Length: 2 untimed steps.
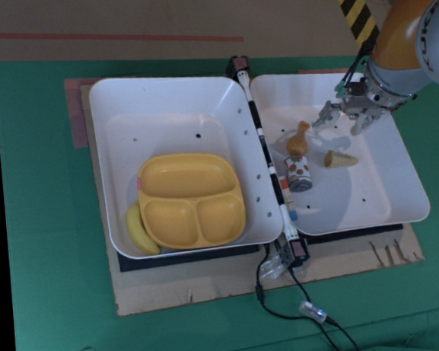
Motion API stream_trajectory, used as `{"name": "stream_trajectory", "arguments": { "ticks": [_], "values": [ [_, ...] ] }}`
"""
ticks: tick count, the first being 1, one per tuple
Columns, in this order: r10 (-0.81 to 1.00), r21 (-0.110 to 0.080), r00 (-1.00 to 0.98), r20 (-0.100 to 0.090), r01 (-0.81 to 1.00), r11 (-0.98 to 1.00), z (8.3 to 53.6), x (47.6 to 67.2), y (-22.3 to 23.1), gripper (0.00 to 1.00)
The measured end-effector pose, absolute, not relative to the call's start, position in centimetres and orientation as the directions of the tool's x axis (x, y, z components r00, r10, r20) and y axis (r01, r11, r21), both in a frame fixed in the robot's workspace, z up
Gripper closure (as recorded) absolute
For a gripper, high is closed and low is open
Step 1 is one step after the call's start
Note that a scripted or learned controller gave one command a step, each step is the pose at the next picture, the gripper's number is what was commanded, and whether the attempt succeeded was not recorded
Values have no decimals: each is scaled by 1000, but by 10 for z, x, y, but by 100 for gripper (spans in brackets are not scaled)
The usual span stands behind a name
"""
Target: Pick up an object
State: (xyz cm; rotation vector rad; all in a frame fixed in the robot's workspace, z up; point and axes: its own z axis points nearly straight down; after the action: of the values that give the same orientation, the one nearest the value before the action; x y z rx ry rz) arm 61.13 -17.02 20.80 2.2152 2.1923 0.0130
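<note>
The gripper (344,120) hangs over the right bin (404,185) with its fingers spread and nothing between them, so no pickup has happened yet, I'd say. Below it lie a cone-shaped piece (340,158), a small can (299,173) and a drumstick toy (299,137). The left bin (114,104) holds a yellow divided tray (192,200) with a banana (140,231) beside it. The descent, grasp and lift all remain.

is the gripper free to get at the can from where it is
Probably yes: the gripper hangs open over the right bin, and the can lies apart from the drumstick and cone.
</note>
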Motion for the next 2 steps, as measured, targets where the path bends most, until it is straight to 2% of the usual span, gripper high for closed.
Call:
{"name": "stream_trajectory", "arguments": {
  "ticks": [1, 2],
  "values": [
    [1000, 18, 5, -11, 1000, -5, 188, 597, -145, 0],
    [1000, 34, 13, -18, 999, -12, 205, 600, -149, 100]
  ]
}}
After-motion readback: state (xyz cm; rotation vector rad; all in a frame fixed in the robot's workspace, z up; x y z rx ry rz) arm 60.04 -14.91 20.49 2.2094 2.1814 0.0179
